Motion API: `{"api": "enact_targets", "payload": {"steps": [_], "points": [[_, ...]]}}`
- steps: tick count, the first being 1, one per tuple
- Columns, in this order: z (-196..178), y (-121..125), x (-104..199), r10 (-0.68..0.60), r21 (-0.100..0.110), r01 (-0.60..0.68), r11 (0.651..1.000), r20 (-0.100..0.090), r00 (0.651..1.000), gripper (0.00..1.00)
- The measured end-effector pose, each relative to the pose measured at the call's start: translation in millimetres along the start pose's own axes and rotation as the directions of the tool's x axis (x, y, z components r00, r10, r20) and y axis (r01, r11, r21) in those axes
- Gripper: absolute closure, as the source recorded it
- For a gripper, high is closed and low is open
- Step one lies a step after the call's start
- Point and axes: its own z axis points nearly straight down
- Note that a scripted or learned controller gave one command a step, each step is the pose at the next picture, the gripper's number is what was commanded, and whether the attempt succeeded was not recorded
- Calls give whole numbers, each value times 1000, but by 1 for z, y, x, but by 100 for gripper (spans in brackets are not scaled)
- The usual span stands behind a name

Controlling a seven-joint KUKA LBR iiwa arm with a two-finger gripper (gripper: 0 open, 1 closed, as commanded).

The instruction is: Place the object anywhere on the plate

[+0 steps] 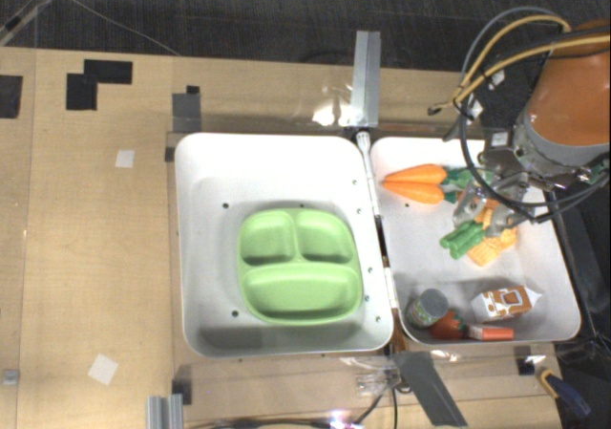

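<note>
I can't tell the end effector [489, 200]'s state above the right bin [563, 303]'s clutter; carrot [417, 182], corn [492, 246] crowd together, so I risk nudging neighbours or missing the green plate [300, 265].

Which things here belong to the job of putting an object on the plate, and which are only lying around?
Belong to the job:
- green plate, in the left bin
- gripper, over the right bin

Lying around, in the right bin:
- toy carrot
- green and yellow toy pieces
- small carton
- grey-capped bottle
</note>
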Motion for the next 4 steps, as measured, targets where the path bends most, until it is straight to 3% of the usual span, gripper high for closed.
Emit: {"api": "enact_targets", "payload": {"steps": [1,2,3,4], "points": [[38,41,-54,-306,-1,306,952,0,952,100],[-61,87,-77,-339,9,339,941,-1,941,100],[-185,103,-68,-436,11,436,900,-4,900,100],[-261,95,-20,-756,0,756,654,-3,654,100]]}}
